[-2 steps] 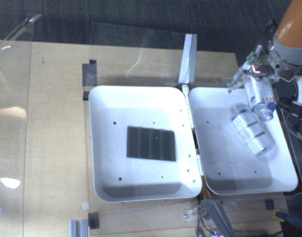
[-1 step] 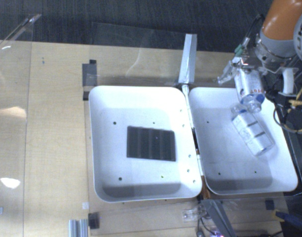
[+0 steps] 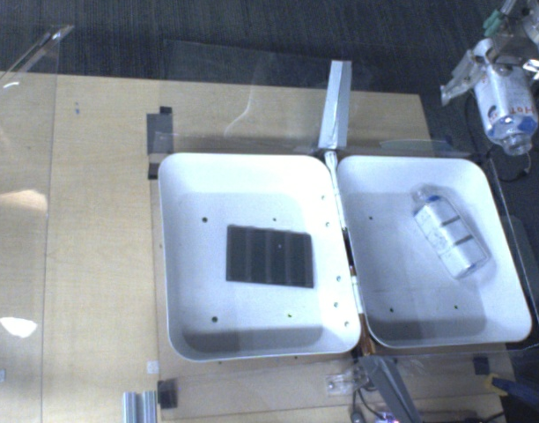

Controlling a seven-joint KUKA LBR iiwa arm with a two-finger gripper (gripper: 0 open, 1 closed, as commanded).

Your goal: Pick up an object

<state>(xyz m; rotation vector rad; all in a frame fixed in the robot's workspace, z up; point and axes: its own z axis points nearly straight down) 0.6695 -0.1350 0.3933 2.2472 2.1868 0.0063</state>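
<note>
The gripper is at the top right of the camera view, above the bench and outside the far right corner of the right bin. I cannot tell its state, because a bottle-like shape appears at its end and I cannot separate the parts clearly.

In the right bin lies a clear plastic bottle, on its side, on the bin floor toward the far right part. Its long axis runs on a diagonal, with the cap end toward the far left and the base toward the near right. From the gripper, the bottle lies nearer to the camera and a little to the left, well apart from it.

The left bin holds a flat dark ribbed pad in its middle, which is farther from the gripper.

In my judgement the bottle is the nearer target, and the grasp should close across its narrow width, not along its length.
</note>
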